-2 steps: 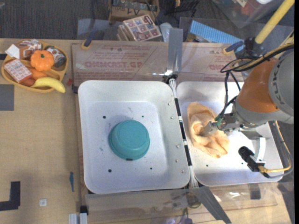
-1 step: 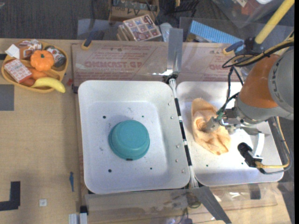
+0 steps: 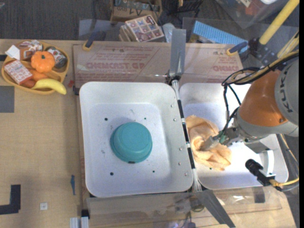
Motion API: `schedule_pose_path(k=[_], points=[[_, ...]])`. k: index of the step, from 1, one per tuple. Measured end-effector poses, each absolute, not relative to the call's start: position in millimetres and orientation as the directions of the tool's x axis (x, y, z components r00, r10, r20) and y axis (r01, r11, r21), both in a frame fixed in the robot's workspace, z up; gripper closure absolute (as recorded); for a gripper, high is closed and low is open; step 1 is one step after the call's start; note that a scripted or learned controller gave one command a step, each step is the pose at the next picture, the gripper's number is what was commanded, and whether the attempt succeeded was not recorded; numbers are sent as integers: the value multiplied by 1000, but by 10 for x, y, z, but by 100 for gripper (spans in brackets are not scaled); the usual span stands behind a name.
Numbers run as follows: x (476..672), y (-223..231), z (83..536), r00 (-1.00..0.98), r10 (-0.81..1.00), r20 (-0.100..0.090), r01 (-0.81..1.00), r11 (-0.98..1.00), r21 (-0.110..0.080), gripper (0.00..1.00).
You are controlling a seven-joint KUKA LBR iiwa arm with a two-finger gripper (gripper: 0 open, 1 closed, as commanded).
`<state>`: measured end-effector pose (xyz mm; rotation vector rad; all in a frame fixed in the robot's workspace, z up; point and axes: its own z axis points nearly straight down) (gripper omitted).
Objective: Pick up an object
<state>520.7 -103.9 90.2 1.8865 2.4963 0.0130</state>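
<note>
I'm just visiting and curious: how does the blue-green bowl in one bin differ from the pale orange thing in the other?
The teal bowl is round, rigid-looking and lies upside down; the pale orange cloth is limp and crumpled. The bowl sits alone mid-way in the left bin; the cloth lies against the right bin's left wall. The gripper is down on the cloth, away from the bowl. Each is the one thing lying in its white bin.
</note>
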Motion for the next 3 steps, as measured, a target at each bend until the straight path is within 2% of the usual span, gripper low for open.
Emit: schedule_pose_path(k=[1, 2, 3], points=[[4980, -1094, 898, -109, 994, 0, 994, 109, 14, 0], [6158, -1086, 895, 30, 1000, -3, 999, -30, 12, 0], [6124, -588, 1834, -98, 995, -2, 995, 98, -1, 0]])
